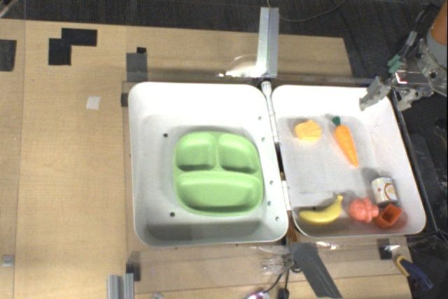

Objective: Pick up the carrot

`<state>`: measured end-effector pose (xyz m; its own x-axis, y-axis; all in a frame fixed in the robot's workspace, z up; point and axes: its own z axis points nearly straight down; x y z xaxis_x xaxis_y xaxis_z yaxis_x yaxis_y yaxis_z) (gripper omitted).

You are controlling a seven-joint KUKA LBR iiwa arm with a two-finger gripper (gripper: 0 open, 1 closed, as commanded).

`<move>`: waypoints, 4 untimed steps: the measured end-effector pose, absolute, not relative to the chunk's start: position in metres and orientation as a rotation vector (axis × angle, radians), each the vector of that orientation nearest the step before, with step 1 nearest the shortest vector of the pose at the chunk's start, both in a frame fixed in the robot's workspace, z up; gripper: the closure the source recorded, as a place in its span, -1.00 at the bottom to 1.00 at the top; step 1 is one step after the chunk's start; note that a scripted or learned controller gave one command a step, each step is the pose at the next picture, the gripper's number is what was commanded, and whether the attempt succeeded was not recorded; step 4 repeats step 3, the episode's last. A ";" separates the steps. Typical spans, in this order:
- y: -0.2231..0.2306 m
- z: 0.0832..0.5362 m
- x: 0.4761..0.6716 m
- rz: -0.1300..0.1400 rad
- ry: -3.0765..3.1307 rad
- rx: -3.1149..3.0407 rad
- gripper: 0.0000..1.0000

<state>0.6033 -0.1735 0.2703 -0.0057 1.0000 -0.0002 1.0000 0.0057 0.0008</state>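
nearest you in the right bin point(413, 171) lie a banana point(322, 212), a pink toy point(361, 210), an orange-red piece point(389, 216) and a small can point(383, 189). the carrot point(345, 141) lies further back near the middle, green top pointing away, beside a yellow toy point(308, 130). the left bin point(143, 150) holds a green divided plate point(218, 172). the gripper point(381, 91) hovers over the right bin's far right corner, well apart from the carrot; you cannot tell how wide it stands, and nothing shows in it.

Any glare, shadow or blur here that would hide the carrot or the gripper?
Camera view: even light, and the carrot is sharp and unshadowed; soft shadow pools along the left bin's near wall; the gripper at the right bin's far corner is small and slightly blurred.
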 end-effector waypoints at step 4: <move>-0.135 0.198 0.564 0.002 2.116 2.321 1.00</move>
